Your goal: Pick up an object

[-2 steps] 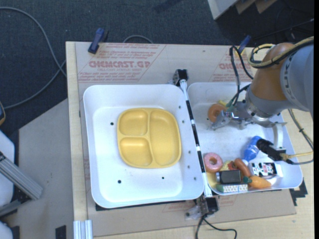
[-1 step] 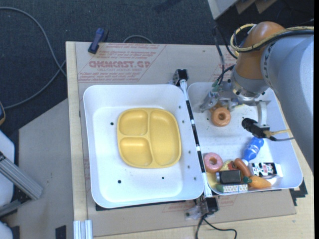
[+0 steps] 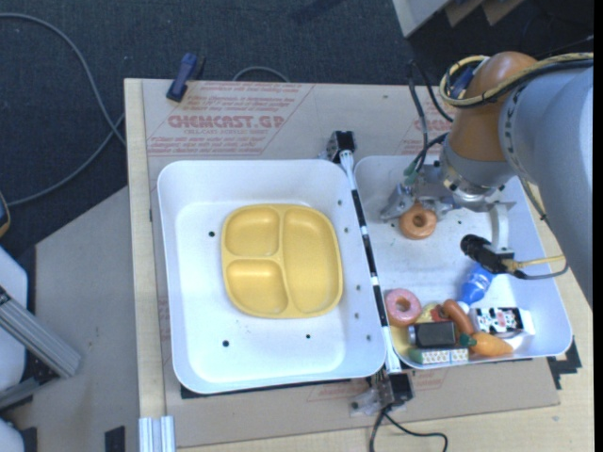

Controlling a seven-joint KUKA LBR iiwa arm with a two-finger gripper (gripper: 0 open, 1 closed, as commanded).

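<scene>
Overhead, hand [image 3: 417,217] over brown doughnut [image 3: 417,222] in right bin [image 3: 556,318], grip impossible to tell.

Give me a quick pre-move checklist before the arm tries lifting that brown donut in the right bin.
1. Gripper over the brown donut: ok.
2. Donut between the fingers: cannot tell.
3. Donut apart from the pink donut: ok.
4. Toy pile, with blue bottle, at the right bin's near edge, apart from the target: ok.
5. Yellow divided plate in the left bin, off the path: ok.
</scene>
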